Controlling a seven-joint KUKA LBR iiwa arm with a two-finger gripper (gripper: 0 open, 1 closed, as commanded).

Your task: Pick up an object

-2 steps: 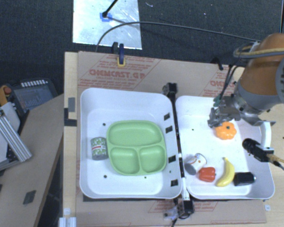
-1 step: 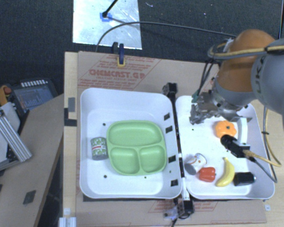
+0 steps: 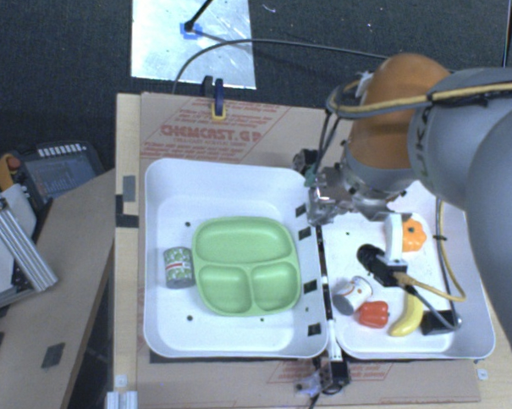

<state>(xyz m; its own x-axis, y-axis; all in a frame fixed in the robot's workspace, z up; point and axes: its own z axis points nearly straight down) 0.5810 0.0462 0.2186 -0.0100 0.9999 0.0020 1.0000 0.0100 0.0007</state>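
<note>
Possibly a miss is being risked: the gripper [image 3: 321, 204] is being held over the dividing rims between the bins, upper middle of the frame, while the red pepper [image 3: 371, 313] and banana [image 3: 408, 316] are lying lower right. Whether the claw is spread cannot be told.

green divided plate [image 3: 243, 262] | yellow banana [image 3: 408, 316] | red pepper [image 3: 371, 313] | white bins [image 3: 168, 187] | orange-banded grey arm [image 3: 462, 141]
</note>
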